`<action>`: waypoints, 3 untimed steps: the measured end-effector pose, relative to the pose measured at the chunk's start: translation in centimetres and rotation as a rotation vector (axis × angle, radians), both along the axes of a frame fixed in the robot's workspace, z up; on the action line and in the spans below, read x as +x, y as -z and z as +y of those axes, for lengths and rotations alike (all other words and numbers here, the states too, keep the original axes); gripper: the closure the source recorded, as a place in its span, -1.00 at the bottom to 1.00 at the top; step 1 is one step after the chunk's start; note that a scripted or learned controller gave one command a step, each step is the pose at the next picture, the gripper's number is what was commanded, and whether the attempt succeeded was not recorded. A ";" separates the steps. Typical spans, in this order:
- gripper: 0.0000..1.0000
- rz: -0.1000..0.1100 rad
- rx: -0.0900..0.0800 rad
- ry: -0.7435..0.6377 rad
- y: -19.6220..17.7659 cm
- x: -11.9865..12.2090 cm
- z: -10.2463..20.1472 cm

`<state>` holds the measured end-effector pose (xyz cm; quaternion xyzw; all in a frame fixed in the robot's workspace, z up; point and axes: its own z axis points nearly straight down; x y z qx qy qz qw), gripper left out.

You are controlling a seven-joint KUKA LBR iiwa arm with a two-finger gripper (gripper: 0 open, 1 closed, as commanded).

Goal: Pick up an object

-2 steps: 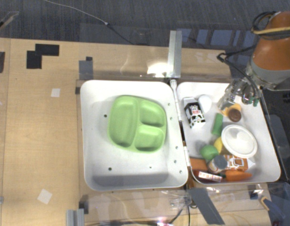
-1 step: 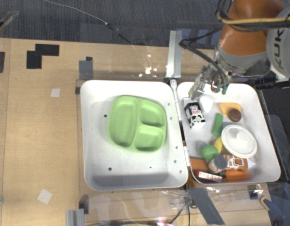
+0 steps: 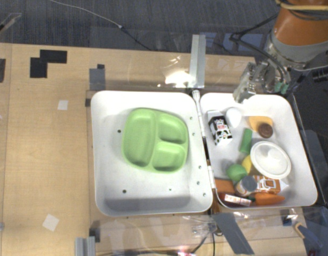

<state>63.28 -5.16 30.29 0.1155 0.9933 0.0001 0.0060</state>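
Observation:
My gripper [image 3: 261, 87] hangs over the back edge of the right bin [image 3: 297, 119], its fingers spread open with nothing between them. Below it in that bin lie a white rounded piece [image 3: 234, 115], a black-and-white toy [image 3: 221, 128], a green cylinder [image 3: 245, 141] and a brown disc on a yellow block [image 3: 264, 128]. Nearer the front sit a white bowl [image 3: 269, 160], a green ball [image 3: 237, 171], a grey-blue can [image 3: 248, 184] and an orange carrot [image 3: 270, 199].
The left bin [image 3: 108, 185] holds a green divided plate [image 3: 153, 139]. A metal post [image 3: 197, 57] stands behind the wall between the bins. Cables run across the dark floor at the back. Wooden bench [image 3: 41, 159] stretches to the left.

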 end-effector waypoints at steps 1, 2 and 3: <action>1.00 0.001 -0.008 -0.683 -0.4 0.8 -8.6; 1.00 0.007 -0.009 -1.136 5.5 -5.9 -12.6; 1.00 0.005 -0.014 -1.475 3.6 -8.3 -15.5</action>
